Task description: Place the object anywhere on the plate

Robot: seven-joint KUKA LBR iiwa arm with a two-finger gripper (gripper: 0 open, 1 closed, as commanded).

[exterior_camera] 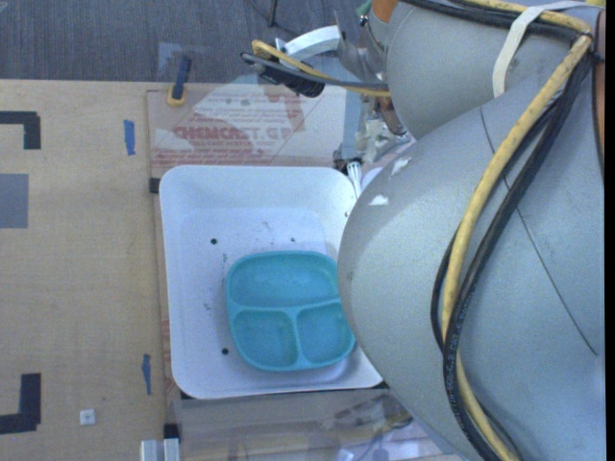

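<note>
A turquoise plate (286, 309) with three compartments lies in the lower middle of the left white bin (192, 209). All three compartments look bare. The grey arm (480, 238) bulks over the right half of the view and hides the right bin. Whatever lies beneath the arm is hidden from me.
A clear sheet with red lettering (240, 133) lies on the bench behind the bin. An orange-handled tool (179, 86) rests at its far left corner. Yellow and black cables (480, 209) run along the arm. Wooden bench (77, 257) stretches to the left with black and blue tape marks.
</note>
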